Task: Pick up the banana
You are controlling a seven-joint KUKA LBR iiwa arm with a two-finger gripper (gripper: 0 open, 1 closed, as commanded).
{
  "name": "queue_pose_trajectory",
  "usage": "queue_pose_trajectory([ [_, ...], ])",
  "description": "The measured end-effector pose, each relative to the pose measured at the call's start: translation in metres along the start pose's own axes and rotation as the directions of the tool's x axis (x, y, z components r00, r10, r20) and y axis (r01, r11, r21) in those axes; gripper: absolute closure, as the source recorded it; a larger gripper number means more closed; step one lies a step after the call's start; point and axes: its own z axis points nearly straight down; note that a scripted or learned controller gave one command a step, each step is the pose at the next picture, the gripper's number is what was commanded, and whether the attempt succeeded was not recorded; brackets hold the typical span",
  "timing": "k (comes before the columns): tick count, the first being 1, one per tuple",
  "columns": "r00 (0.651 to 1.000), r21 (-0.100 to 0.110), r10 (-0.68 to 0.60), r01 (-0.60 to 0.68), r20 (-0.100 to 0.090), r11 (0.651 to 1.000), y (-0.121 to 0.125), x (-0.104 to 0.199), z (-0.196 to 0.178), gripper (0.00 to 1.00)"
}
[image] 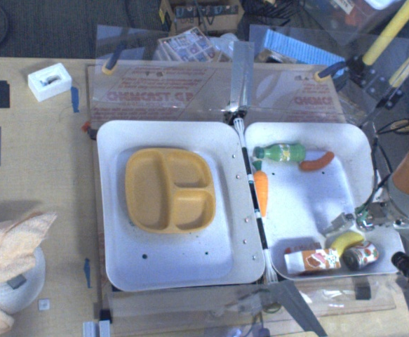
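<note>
At front-right corner of right bin [309,139], banana [346,241] lying w/ one end tilted up, wedged among clutter: touching small can [362,256] on its right, just behind red-white carton [315,260]. Tight spot, so little room beside it for a straight-down grip.

Just above-left of banana, tool [348,222] hanging low over bin floor, arm coming in from right edge w/ orange band partly in frame. Tool state: can't tell, metal parts blurred and small; prob. near banana's upper end but contact not confirmable. Nothing seen clamped, so banana counted as not yet picked.

Further back in same bin: green bottle [280,152] lying on side, red sausage-like item [317,161] touching its right end, carrot [260,190] lying along left wall. All well apart from banana, no interference.

Left bin [120,258] carrying yellow divided tray [169,189], not relevant to task.

Judgement: approach/grasp phase, early. Risk: can or carton getting nudged or grabbed instead, given crowding in that corner; banana's curved skin likely to slip if caught off-centre. Next move prob. needing descent centred on banana's mid-body, away from can.
</note>
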Motion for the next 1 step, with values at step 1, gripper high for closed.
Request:
queue_pose_trajectory([
  [1,0.996,-0.003,-0.092,0.092,0.020,0.996,0.0003,0.0132,0.0007,0.00],
])
